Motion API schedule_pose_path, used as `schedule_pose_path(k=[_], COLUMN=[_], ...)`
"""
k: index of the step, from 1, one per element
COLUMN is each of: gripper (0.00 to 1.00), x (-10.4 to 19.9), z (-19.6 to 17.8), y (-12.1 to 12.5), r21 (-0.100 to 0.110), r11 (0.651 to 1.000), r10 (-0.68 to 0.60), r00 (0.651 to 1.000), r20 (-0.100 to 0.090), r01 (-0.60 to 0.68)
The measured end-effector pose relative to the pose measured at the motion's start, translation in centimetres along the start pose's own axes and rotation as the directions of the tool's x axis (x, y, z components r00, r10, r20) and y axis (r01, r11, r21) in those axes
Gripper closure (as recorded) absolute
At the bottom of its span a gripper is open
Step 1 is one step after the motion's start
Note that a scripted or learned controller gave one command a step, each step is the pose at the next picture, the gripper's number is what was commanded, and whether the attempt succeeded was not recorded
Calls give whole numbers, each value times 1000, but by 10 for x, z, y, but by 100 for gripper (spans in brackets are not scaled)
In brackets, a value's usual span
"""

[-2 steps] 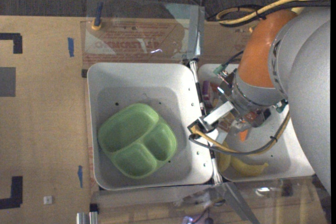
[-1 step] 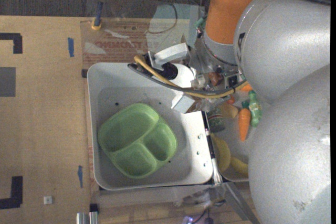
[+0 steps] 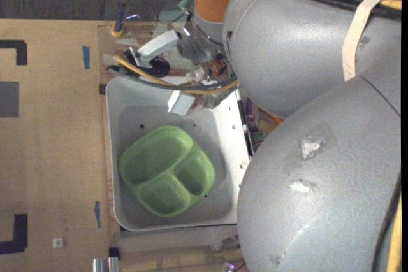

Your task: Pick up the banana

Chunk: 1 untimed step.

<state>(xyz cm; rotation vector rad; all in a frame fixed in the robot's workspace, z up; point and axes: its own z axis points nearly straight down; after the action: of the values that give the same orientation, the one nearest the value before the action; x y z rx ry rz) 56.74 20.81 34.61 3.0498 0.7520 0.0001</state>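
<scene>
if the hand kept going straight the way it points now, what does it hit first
Probably the floor of the left bin near its far wall. The hand hangs over that corner, pointing down and a little forward. The green plate lies nearer the camera, off that line. Depth is hard to judge from this slant.

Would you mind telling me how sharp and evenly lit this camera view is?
Camera view: the green plate and left bin are fairly sharp and softly lit; the arm, close to the lens, looks soft and bright; the gripper area is cluttered and hard to read.

Green divided plate (image 3: 167,169) in white bin (image 3: 121,105)
</scene>
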Motion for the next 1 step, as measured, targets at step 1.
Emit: schedule_pose_path(k=[1], gripper=[100], x=[-66], z=[47], y=[-54], r21=[1], r11=[1000], r10=[27], r00=[1000], r20=[3], r01=[-27])
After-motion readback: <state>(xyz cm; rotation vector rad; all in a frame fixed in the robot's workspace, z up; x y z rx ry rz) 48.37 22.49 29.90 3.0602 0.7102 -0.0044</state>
